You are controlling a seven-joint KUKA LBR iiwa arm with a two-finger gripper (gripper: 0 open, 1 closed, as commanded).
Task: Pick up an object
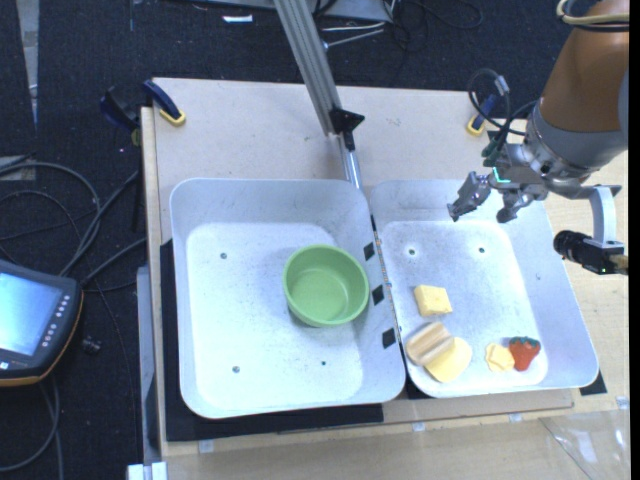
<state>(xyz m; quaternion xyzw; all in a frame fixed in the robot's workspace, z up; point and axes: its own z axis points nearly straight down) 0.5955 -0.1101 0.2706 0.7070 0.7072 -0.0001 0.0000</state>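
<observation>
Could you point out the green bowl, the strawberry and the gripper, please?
Green bowl (325,286): camera view, on its inner floor.
Strawberry (524,352): camera view, on its red body.
Gripper (488,204): camera view, midway between its fingertips.

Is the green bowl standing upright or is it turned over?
Upright. The green bowl in the left bin shows its open mouth and inner floor to the camera.

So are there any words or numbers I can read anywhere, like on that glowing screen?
None can be read.
Screen of the handheld pendant: lit, but whatever it shows is too small and blurred.
Green bowl, white bins, food pieces: no writing visible.
</observation>
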